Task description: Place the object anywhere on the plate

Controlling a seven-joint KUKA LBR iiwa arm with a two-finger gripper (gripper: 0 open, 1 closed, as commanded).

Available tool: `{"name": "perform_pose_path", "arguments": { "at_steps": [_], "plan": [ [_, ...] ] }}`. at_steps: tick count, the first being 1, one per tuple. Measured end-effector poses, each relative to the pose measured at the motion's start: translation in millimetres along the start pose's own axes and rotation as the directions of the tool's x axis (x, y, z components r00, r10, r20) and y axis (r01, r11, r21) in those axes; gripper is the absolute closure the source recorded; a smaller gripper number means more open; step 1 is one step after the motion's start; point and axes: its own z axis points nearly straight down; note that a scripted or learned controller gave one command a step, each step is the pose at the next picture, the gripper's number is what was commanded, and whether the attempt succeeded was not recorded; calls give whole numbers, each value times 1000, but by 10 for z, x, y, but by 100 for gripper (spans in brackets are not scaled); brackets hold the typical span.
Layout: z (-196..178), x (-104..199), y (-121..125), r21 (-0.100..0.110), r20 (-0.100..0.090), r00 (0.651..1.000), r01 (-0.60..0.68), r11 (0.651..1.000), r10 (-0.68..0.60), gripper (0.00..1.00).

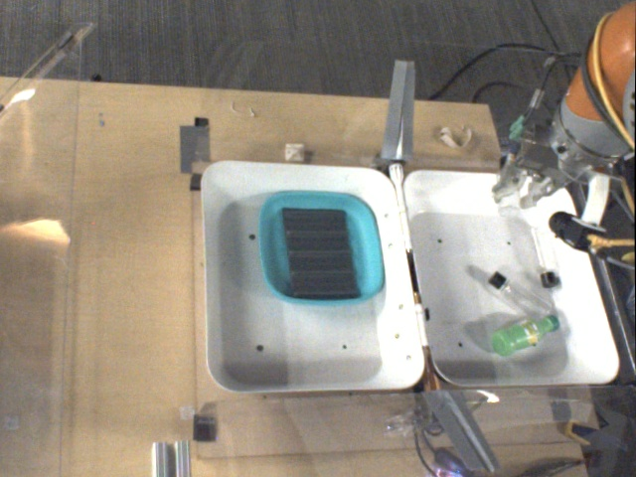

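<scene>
A teal plate (370, 229) lies in the left bin (229, 296), and a dark ridged pad (318, 253) rests on its middle. In the right bin (447, 356) a small green bottle (522, 334) lies on its side near the front. A short clear tube with a black cap (502, 282) lies just behind it. A thin clear stick with a black end (547, 271) lies to the tube's right. My gripper (524, 185) hangs over the far right corner of the right bin, well apart from these objects, and I see nothing in it.
A grey metal post (401, 112) stands behind the seam between the two bins. Small black brackets (196, 145) sit at the left bin's corners. The wooden bench (99, 266) stretches to the left.
</scene>
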Motion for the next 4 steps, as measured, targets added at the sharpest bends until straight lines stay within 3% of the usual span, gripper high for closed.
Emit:
{"name": "perform_pose_path", "arguments": {
  "at_steps": [1, 2, 3, 4],
  "plan": [
    [546, 394, -645, 0, -2, 981, 194, 981, -194, 100],
    [333, 943, -596, -2, -2, 939, 344, 939, -344, 100],
    [220, 949, -578, -8, -2, 939, 344, 939, -344, 100],
    [218, 948, -578, -8, -2, 939, 344, 939, -344, 0]
  ]
}}
